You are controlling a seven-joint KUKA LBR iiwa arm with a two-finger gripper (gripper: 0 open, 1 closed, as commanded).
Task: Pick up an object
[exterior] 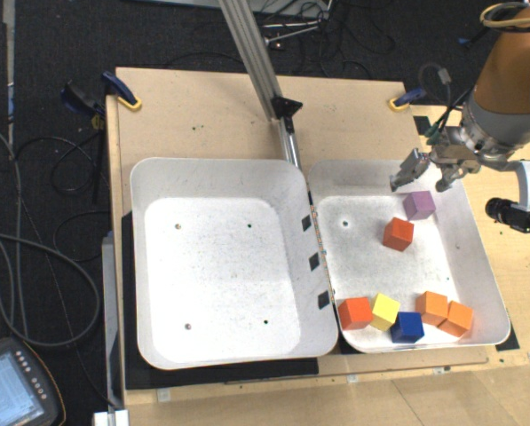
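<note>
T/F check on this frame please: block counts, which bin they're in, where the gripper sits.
1. All blocks lie in the right bin. True.
2. The gripper has the purple block between its fingers. False: it hovers open just above it, nothing held.
3. A blue block sits in the near row. True.
4. The left bin holds the yellow block. False: it sits in the right bin, between an orange block and the blue one.
5. There are two purple blocks. False: one.

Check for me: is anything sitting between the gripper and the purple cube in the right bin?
Nothing visible. The gripper hangs open just above the purple cube; the nearest neighbour, an orange-red cube, lies beyond it, off the path.
</note>
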